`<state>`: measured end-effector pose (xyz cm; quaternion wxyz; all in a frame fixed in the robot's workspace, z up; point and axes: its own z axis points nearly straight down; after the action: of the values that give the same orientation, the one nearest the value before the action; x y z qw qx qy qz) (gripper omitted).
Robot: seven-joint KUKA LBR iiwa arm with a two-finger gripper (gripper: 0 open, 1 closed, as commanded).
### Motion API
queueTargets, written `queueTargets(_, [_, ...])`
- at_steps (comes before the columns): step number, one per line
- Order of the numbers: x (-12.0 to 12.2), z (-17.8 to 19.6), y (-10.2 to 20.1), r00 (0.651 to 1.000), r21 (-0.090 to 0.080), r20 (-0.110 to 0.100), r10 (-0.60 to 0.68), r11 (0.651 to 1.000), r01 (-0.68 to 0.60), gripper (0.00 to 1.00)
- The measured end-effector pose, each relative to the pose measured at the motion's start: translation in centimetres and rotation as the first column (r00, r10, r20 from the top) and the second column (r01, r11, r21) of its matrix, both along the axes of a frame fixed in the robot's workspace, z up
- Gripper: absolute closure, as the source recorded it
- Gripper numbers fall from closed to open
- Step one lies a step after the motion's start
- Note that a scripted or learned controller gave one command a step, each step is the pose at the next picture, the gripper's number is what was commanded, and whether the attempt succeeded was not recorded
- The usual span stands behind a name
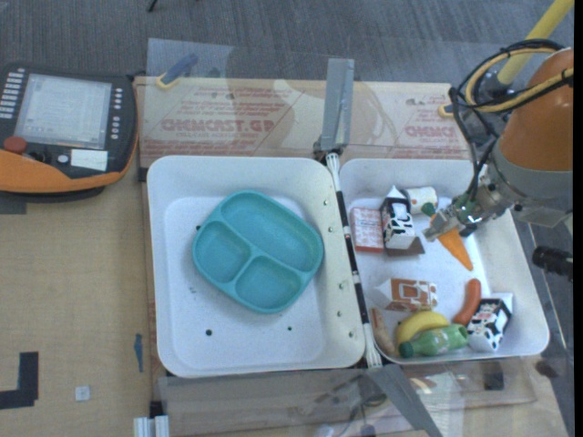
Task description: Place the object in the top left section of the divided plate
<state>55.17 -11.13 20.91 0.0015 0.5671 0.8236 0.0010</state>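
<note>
One gripper hung over the carrot – we couldn't tell its grip – pickup stage, divided plate awaiting.

Place: a robotics lab or test cell, not a home or kitchen.
Arm: an industrial grey arm with an orange band reaches over the right bin, cables looped above it.
Controller: a teach pendant with a screen and button rows lies left of the left bin.
Worktop: a plain wooden worktop, with black tape marks on it far left of the left bin.
Floor: grey carpet beyond the bins, with thin black stand legs on it.
Props: toy food, such as a plastic banana and small cartons, fills the right bin; a teal divided plate sits in the left bin.
</note>
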Motion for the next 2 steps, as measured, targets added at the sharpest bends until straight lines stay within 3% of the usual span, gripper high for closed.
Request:
queueTargets(1, [-1.3,-2.5,10.8,0.995,0.001,-0.005,-0.104,0.995,0.104,1.00])
queueTargets(2, [-5.1,-2.5,17.4,0.992,0.000,-0.007,-0.124,0.992,0.124,1.00])
